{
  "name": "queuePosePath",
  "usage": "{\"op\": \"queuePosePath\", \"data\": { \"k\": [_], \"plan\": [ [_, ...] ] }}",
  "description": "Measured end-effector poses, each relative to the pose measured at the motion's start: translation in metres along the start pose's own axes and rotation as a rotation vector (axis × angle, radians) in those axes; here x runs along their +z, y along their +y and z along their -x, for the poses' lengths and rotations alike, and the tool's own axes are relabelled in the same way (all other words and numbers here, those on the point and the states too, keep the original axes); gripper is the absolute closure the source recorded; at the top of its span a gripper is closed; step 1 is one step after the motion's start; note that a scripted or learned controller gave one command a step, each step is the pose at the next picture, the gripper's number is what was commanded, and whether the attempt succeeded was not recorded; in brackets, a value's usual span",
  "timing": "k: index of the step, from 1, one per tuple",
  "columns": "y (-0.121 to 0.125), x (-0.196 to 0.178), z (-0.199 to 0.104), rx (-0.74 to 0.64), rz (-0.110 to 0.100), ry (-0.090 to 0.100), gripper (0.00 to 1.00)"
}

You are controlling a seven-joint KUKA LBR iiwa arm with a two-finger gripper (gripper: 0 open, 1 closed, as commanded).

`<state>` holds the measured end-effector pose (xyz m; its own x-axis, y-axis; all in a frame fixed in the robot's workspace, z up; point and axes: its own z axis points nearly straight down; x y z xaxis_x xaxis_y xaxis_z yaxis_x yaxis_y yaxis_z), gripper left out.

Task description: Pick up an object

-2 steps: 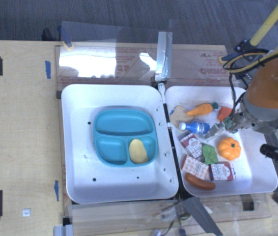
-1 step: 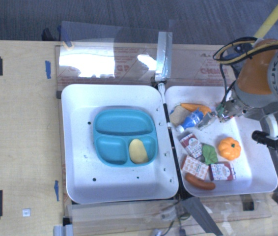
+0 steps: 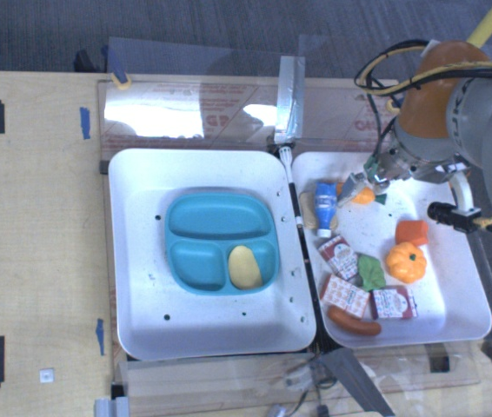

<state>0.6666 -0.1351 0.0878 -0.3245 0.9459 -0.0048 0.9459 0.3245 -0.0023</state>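
Note:
My gripper (image 3: 366, 183) hangs low over the back part of the right bin (image 3: 463, 315), reaching in from the right under the grey arm with its orange band. A small orange piece (image 3: 364, 197) lies right beneath its tip; whether they touch is unclear. A blue and white bottle (image 3: 325, 203) lies just to its left. Further forward in that bin sit a red block (image 3: 412, 231), an orange pumpkin (image 3: 405, 263), a green piece (image 3: 371, 272), several red and white cartons (image 3: 345, 294) and a red sausage (image 3: 354, 322).
The left bin (image 3: 133, 302) holds a blue divided tray (image 3: 196, 263) with a yellow potato-like item (image 3: 244, 268) in its front right compartment. A metal post (image 3: 289, 102) and a clear panel stand behind the bins. Black cables loop above the wrist.

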Motion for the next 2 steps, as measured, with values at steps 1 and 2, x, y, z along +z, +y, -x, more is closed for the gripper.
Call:
{"op": "queuePosePath", "data": {
  "k": [1, 2],
  "plan": [
    [0.0025, -0.0105, -0.0024, -0.006, 0.005, 0.001, 1.0],
    [0.0025, -0.01, -0.0028, -0.005, 0.005, 0.002, 0.0]
  ]
}}
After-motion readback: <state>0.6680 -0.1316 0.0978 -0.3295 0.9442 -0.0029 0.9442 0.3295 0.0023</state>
